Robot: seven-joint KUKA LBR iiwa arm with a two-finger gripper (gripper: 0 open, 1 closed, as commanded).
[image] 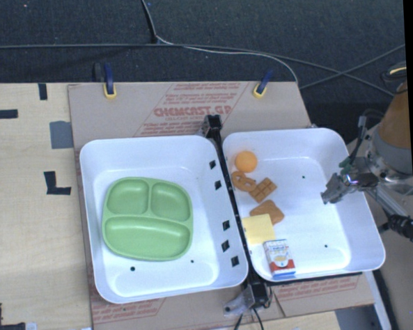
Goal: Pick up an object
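The grey metal gripper hovers at the right white bin's right edge; whether it is open is unclear. Well left, an orange ball sits beside brown waffle pieces.

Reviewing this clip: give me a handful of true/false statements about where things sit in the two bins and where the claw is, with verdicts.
1. The green divided plate lies in the left bin. True.
2. The orange ball is in the left bin with the plate. False: it sits in the right bin, near the divider.
3. The small carton lies near the right bin's front edge. True.
4. The claw is above the green plate. False: it is over the right side of the right bin, apart from the items.
5. The yellow square lies between the brown pieces and the carton. True.
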